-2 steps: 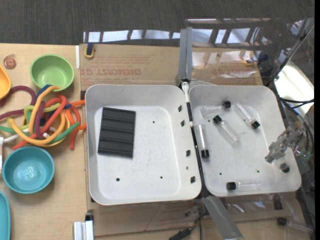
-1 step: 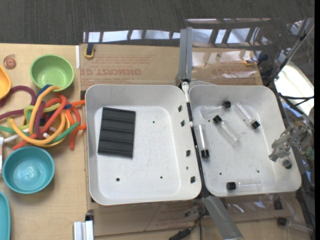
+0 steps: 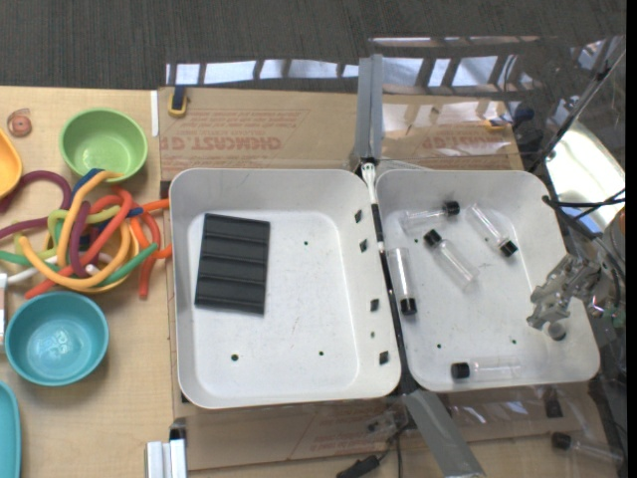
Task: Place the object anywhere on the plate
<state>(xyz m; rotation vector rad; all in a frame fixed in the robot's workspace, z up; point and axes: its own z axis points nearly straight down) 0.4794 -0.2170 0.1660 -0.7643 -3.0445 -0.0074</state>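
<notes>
Currently my pincer [image 3: 550,312] hangs low at the right bin's [image 3: 423,366] right edge; whether it is apart or together, I cannot tell. Nearest vial [image 3: 485,369] lies lengthwise along the near edge; black plate [image 3: 233,263] sits by the left bin's [image 3: 299,386] left edge.

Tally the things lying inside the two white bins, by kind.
Clear tubes with black caps: 5
Black ribbed plate: 1
Total: 6
</notes>
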